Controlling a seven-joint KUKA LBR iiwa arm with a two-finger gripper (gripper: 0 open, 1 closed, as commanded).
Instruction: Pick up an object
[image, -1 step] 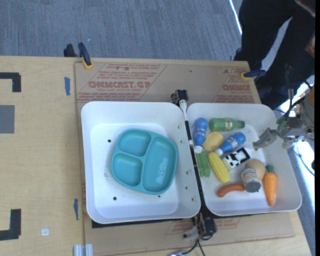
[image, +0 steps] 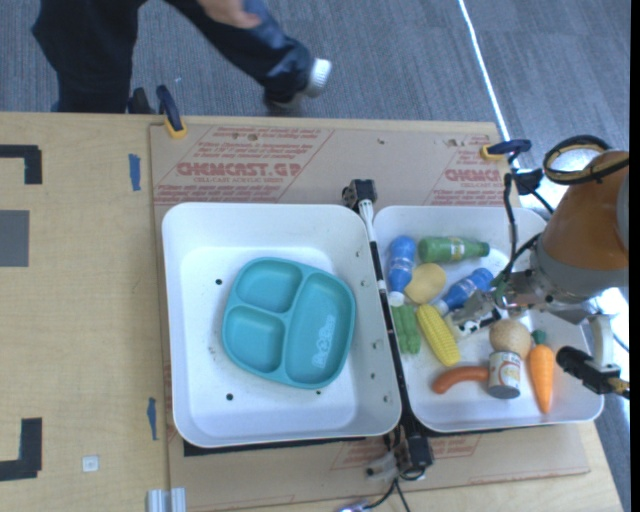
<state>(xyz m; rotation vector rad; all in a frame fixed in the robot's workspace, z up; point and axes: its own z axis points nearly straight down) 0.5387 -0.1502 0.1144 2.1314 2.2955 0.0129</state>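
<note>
The right white bin (image: 575, 410) holds several toy foods. A blue bottle (image: 400, 262) and a green bottle (image: 452, 248) lie at its far side, with a yellow lemon-like piece (image: 425, 283) just below them. A yellow corn cob (image: 437, 333) and a green vegetable (image: 405, 328) lie near the left wall. A sausage (image: 458, 379), a small can (image: 505, 373), a tan potato (image: 510, 337) and a carrot (image: 541, 375) sit toward the front. My gripper (image: 480, 308) hangs low over the bin's middle, right beside a second blue bottle (image: 465, 290) and just above the potato.
The left white bin (image: 190, 300) holds a teal divided plate (image: 290, 322). A black clamp (image: 358, 192) sits at the far end of the seam between the bins. The arm's orange band (image: 590, 235) and grey wrist cover the right bin's right side.
</note>
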